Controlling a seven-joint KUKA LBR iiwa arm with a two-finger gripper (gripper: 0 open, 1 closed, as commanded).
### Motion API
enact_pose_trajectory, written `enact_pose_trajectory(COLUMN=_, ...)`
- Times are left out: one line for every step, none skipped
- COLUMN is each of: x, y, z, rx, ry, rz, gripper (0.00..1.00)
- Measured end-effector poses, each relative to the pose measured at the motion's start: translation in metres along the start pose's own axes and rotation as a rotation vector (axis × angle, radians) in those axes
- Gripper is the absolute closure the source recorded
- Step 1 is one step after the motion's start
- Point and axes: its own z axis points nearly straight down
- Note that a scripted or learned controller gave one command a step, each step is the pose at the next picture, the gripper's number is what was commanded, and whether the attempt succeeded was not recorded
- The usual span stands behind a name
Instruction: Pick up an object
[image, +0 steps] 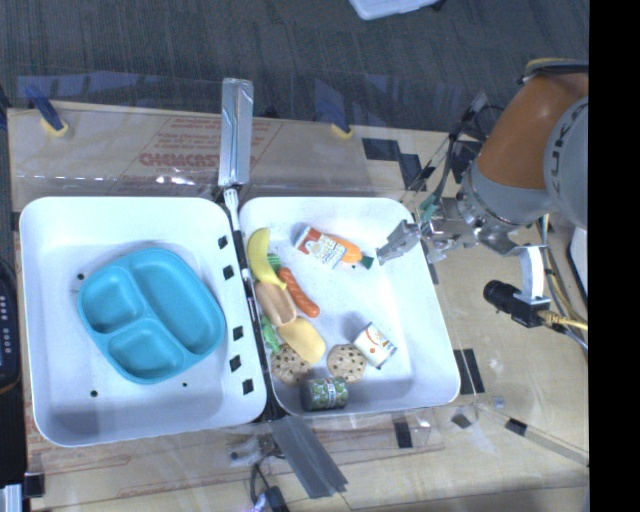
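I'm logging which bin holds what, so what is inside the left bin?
The left bin holds one thing: a blue divided plate with three compartments, lying flat and tilted at an angle. Its compartments look bare. Whatever lies under the plate is covered and cannot be seen.

Bare floor along the right bin's (440, 345) right half; toy food (300, 320) crowded against its left wall.

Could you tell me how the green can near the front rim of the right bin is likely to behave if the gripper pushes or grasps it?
The can lies on its side, so a push would probably roll it. Its round wall may slip between fingers. A cookie and the bin rim flank it closely, likely crowding a grasp.
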Motion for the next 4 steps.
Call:
enact_pose_trajectory(x=0.033, y=0.045, z=0.110, rx=0.005, ry=0.002, rz=-0.284, gripper=0.00)
enact_pose_trajectory(x=0.094, y=0.051, z=0.144, rx=-0.015, ry=-0.005, rz=-0.249, gripper=0.00)
enact_pose_trajectory(x=0.100, y=-0.008, z=0.151, rx=-0.004, ry=-0.002, rz=-0.495, gripper=0.00)
enact_pose_trajectory(x=0.059, y=0.024, z=0.112, rx=-0.003, ry=-0.002, rz=-0.218, gripper=0.00)
